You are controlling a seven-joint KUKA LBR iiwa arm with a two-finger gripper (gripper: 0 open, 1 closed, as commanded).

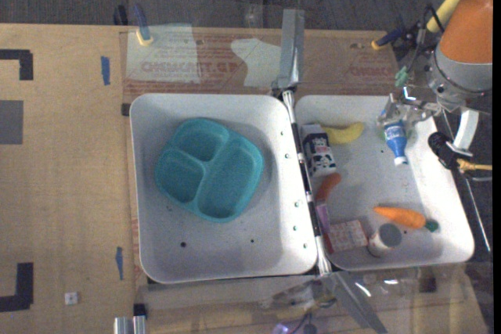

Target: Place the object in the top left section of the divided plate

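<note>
White plastic forms two shallow bins set side by side on a tan wooden bench (63, 168): the left bin (156, 246) and the right bin (446, 199), their inner walls touching along a metal strip.

Nearest the camera, along the near wall of the right bin, a short grey cylinder (383, 238) stands just beside a small pink printed card (347, 235). Just behind the cylinder lies an orange toy carrot with a green tip (403, 217). Farther back, close to the dividing wall, a small red sausage-shaped piece (327, 185) lies below a black and white carton (318, 152), and a yellow toy banana (344, 134) rests beside the carton's far end.

A teal three-section divided plate (209, 168) sits in the far half of the left bin, with nothing resting in any of its sections.

At the far right corner of the right bin, a blue and white tube (396, 138) stands tilted, well apart from the plate. Its upper end meets the gripper (402, 107) of the grey arm with an orange band (468, 19). Whether the claw is clamped on the tube or merely above it cannot be told.

Beyond the bins, a brown cardboard sheet (344, 62) lies on the bench.
</note>
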